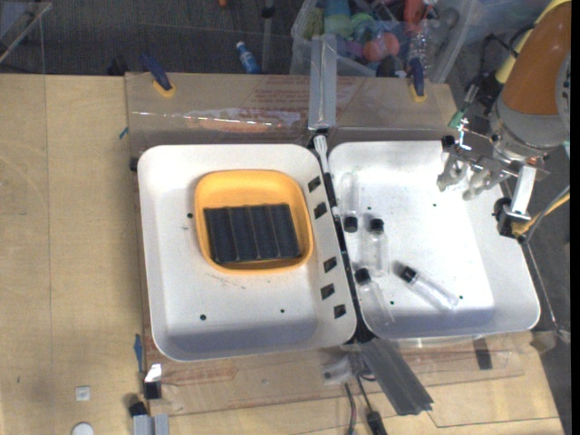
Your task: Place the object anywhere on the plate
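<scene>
A yellow plate (210, 193) lies in the left bin (163, 243). On it rests a dark ridged rectangular block (252, 234), covering most of the plate's middle. In the right bin (489, 270) lie small clear vials with black caps: one (374, 235) near the divider, another (350, 219) beside it, a third (362, 277) lower down. A longer clear tube with a black cap (424, 283) lies toward the front. My gripper (459, 181) hangs over the right bin's far right corner, open, with nothing between its fingers.
A divider with black clips (328, 243) runs between the two bins. A box of coloured toys (381, 12) stands behind the bench. Cables and a grey bracket (390, 379) sit at the front edge.
</scene>
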You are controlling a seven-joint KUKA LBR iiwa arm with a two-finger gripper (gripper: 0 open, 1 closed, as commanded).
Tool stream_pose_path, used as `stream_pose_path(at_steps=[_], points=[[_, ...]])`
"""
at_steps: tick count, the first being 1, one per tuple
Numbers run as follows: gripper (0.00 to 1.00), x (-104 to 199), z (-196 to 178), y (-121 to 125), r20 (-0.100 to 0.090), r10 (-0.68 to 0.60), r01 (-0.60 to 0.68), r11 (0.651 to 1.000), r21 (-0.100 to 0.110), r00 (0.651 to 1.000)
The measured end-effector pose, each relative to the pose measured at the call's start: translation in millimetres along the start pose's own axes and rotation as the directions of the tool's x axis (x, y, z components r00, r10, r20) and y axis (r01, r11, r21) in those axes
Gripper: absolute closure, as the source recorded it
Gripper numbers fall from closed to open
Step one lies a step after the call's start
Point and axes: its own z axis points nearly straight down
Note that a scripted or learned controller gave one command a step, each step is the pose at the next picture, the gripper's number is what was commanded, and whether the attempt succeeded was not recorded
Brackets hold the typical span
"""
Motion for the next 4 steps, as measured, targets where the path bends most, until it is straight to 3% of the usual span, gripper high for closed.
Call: stream_pose_path(at_steps=[1,2,3,4], points=[[1.00,1,-11,43,0.000,-0.130,0.130,0.992,-0.005,0.992],[1.00,7,-45,41,0.002,-0.357,0.357,0.934,-0.007,0.934],[1.00,0,-69,44,0.004,-0.601,0.601,0.799,-0.007,0.799],[1.00,-17,-95,51,0.005,-0.643,0.643,0.766,-0.007,0.766]])
